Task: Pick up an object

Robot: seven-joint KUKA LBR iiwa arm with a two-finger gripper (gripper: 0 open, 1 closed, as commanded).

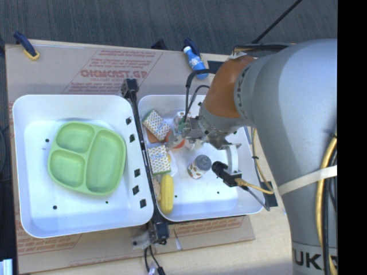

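The camera view looks down at a slant on two white bins side by side on the surface; the left bin (26, 171) carries a green divided plate (87, 158) lying flat near its middle; the right bin (200, 211) carries the loose clutter that the task draws from; a yellow corn cob (166, 193) lies along its near left wall; just above it sits a patterned packet (159, 160), and further up a second patterned packet (155, 123) with an orange piece (152, 135) showing under its edge; a small round grey-topped object (200, 164) rests near the bin's middle, well apart from the cob; the arm (275, 102) reaches in from the right and its wrist hangs over the upper middle of this bin; the gripper (184, 132) sits low among the things beside the upper packet, with something reddish just under it; whether the jaws stand apart or together cannot be told, for the wrist body covers them, and nothing can be seen held between them; no object looks lifted yet, so the pick is judged not yet made; the risks from here lie in the crowding; the packets, the orange piece and the reddish thing lie touching or nearly so, so a close could catch two at once or nudge one aside and grip nothing; the thin, flat packets could slip out on the lift.
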